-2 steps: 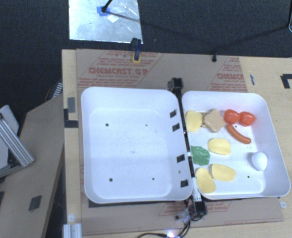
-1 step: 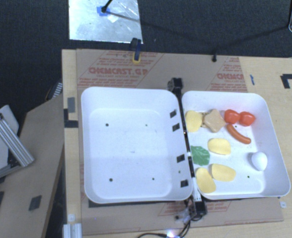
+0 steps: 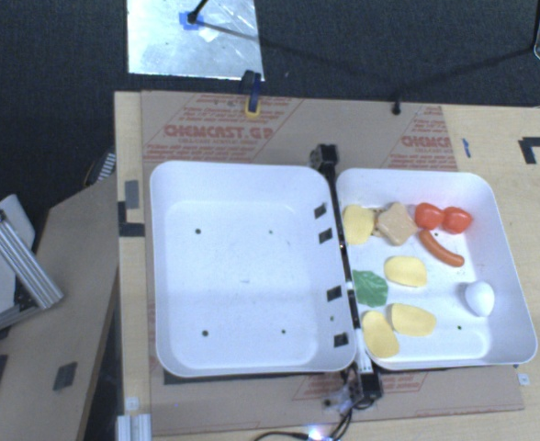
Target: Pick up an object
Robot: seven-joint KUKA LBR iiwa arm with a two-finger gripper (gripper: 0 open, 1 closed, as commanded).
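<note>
Since the end effector's state cannot be told here, I judge nothing gripped yet. The candidates lie loose in the right bin, crowded toward its left wall: yellow pieces, a tan slice, a red piece, a sausage and a green leaf. The white egg lies apart, probably the easiest to reach. Beside it, the left bin shares the counter.

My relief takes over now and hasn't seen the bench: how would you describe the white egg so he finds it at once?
Look at the right-hand bin of the two white bins. Near its right wall, below the orange sausage, lies the white egg. It is the one white, rounded piece; the nearby pieces are flat and yellow.
</note>
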